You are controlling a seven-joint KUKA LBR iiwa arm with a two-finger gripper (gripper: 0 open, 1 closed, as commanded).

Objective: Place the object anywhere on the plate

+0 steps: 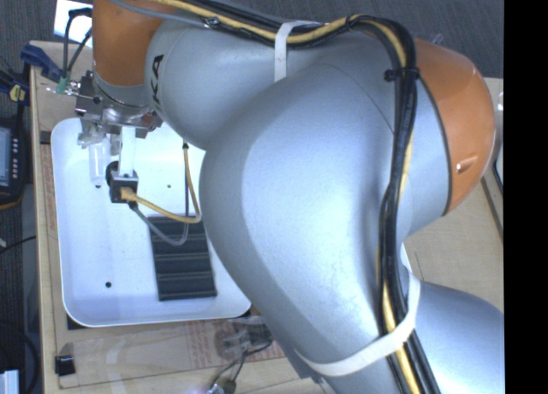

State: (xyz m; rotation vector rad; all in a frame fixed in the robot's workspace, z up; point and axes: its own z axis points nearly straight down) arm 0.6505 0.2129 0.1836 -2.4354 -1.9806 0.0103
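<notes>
From my station, the left bin [86, 281] lies bare along its near side. Over its far end my pincer [107, 157] hangs, pointing down, with one pale finger [92, 161] and a black block beside it; I cannot tell whether it is spread or pressed together, nor whether it pinches anything. A dark ribbed slab [181, 268] lies in the bin, just right of it. I cannot make out the object or plate. The grey arm [317, 187] bulks across the right, elbow toward me.

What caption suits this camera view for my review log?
KUKA arm looms across the frame, its gripper over the left white bin near a dark ribbed object.
</notes>
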